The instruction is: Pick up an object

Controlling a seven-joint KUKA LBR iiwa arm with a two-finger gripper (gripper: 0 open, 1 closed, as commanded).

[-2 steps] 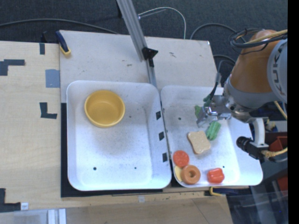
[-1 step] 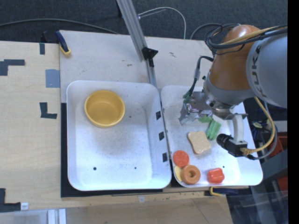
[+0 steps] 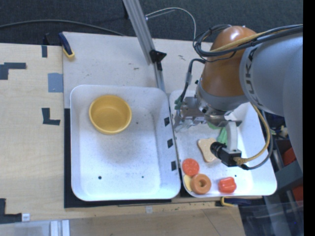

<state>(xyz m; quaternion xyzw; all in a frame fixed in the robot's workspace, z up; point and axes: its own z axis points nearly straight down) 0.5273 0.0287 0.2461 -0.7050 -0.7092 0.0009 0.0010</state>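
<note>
Objects for picking lie in the right bin, clustered toward its near end: a tan toast-shaped piece nearest the arm's tooling, then a red-orange round piece, a brown ring doughnut just beside it with a pale yellow item partly under its left edge, and a small red block to the doughnut's right. A green item shows partly behind the wrist hardware; its shape cannot be judged. The gripper sits low at the left edge of this bin, hard by the wall shared with the left bin, and the cluster lies from it toward the near end of the bin and slightly rightward. The toast piece is the closest candidate, near but apart from the tooling; the doughnut and red block lie farther along the same direction. None of these pieces shows a pronounced long axis, so approach angle appears to matter less than position. Finger spread cannot be determined, as the metal parts there are blurred and overlapped by cabling, and nothing is visibly held. A black fitting on the wrist hangs just beside the toast piece and may crowd that approach. The left bin holds a yellow bowl, well apart from the gripper.
</note>
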